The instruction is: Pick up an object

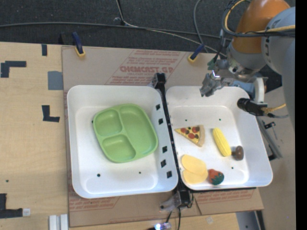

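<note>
From the camera view, the grey arm [283,37] with its orange band [259,20] reaches in from the right, and the claw [209,89] hangs over the far rim of the right bin [254,176]; whether it is apart or together cannot be told from this slant, and nothing shows clamped in it. All the loose items lie nearer the camera than the claw, inside that right bin. Closest to the claw is the pizza slice [192,133], below it and slightly to its left in the picture, lying flat with its point toward the divider between the bins. The corn cob [221,142] lies below the claw and a little to its right, just beside the pizza slice but apart from it. A small dark brown round item [237,152] sits touching or nearly touching the near end of the corn cob. Farther from the claw, by the near wall of the bin, two yellow flat pieces [194,169] overlap one another, and a red and green item [216,177] rests against their right edge. Well off to the claw's left, in the left bin [79,176], a green divided plate [125,132] with three compartments lies flat. Both bins sit on a cardboard sheet [139,66] held by two clamps [78,45] at its far edge.
</note>
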`<action>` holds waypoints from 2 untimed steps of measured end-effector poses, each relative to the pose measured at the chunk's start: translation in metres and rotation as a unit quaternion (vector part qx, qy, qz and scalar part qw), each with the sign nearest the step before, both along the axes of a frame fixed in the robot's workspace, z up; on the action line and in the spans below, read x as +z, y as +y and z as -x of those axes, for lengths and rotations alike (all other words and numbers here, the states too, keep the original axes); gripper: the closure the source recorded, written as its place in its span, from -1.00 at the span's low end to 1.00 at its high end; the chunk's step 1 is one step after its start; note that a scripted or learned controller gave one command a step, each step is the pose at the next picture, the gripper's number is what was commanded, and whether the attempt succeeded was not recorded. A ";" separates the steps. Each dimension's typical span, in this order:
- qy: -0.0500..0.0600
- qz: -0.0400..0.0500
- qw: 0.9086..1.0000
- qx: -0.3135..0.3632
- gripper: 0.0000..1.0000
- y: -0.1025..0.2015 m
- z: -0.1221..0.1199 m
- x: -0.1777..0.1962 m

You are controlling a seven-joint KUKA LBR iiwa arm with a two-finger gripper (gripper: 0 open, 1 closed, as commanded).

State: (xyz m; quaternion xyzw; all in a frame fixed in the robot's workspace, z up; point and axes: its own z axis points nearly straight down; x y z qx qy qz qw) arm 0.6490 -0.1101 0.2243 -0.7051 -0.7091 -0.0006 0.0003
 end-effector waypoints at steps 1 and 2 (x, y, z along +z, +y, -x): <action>0.001 0.000 1.000 0.000 1.00 0.052 0.002 -0.010; 0.002 0.000 1.000 0.000 1.00 0.106 0.020 -0.013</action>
